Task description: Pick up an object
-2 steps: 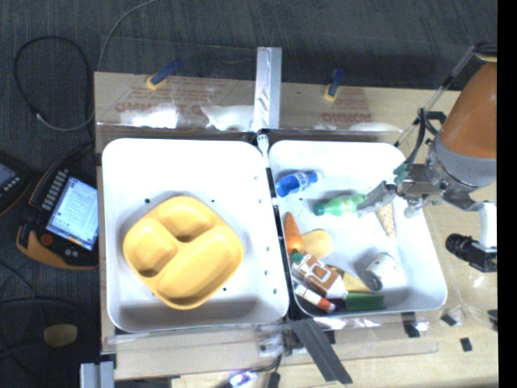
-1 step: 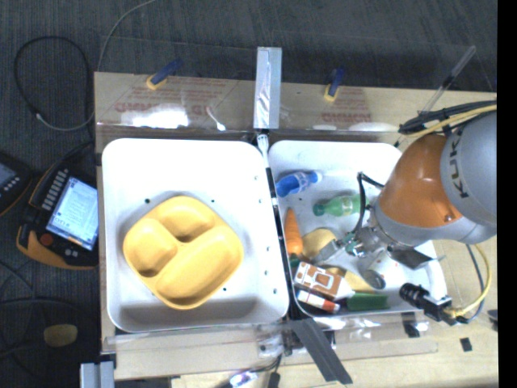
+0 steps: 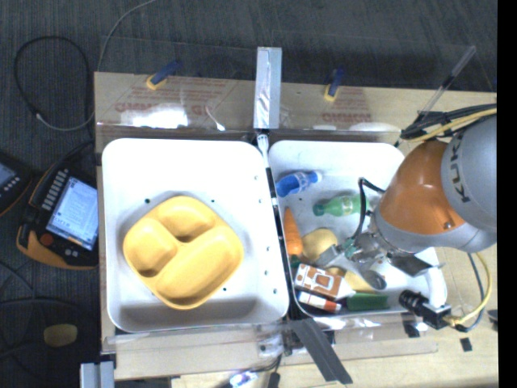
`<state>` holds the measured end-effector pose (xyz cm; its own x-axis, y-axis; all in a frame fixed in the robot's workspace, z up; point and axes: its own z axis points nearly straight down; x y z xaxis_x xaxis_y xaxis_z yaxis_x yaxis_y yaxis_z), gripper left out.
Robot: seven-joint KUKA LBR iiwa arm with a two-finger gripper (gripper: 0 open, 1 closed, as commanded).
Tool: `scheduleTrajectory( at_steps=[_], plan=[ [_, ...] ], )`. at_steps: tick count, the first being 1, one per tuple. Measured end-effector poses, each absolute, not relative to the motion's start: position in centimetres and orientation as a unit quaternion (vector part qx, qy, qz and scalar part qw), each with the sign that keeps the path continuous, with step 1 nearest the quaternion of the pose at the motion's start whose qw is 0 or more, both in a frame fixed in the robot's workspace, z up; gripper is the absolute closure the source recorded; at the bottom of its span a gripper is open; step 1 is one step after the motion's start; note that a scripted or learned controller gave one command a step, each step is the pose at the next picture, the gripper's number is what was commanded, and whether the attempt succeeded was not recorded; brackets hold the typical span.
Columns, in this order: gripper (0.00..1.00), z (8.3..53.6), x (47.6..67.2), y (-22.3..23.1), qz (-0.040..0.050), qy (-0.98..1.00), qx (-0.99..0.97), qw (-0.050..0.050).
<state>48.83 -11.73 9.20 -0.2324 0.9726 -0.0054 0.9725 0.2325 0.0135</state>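
My gripper (image 3: 361,259) is down in the right bin (image 3: 380,153), low among the clutter near that bin's middle. The things closest to it are a pale yellow round fruit (image 3: 320,242) just to its left, a small yellow piece (image 3: 374,281) just below it, and a green bottle (image 3: 338,207) above it and a little to the left. I cannot tell from this angle whether it is released or clenched, nor whether it has hold of anything; the metal parts there are small and tangled with what lies around them.

My arm (image 3: 436,196) comes in from the right edge and bends down over the right bin's far side. The orange band (image 3: 416,192) sits just above the wrist, and the grey link above it covers the bin's right part.

Further out in the same bin lie a blue bottle (image 3: 292,183) at the upper left, an orange carrot (image 3: 292,233) along the left wall, a red and white box (image 3: 318,282) near the front left, and a dark green marker (image 3: 367,301) along the front wall.

The left bin (image 3: 129,156) holds a yellow divided plate (image 3: 182,250), lying well apart from my gripper. A handheld controller (image 3: 65,213) lies on the floor left of the bench.
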Motion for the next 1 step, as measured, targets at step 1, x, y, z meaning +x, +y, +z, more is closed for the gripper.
scheduleTrajectory(
  at_steps=[1],
  plan=[
    [0.00,18.30,51.01,-5.32,-0.0003,0.796,0.605,-0.001]
  ],
)
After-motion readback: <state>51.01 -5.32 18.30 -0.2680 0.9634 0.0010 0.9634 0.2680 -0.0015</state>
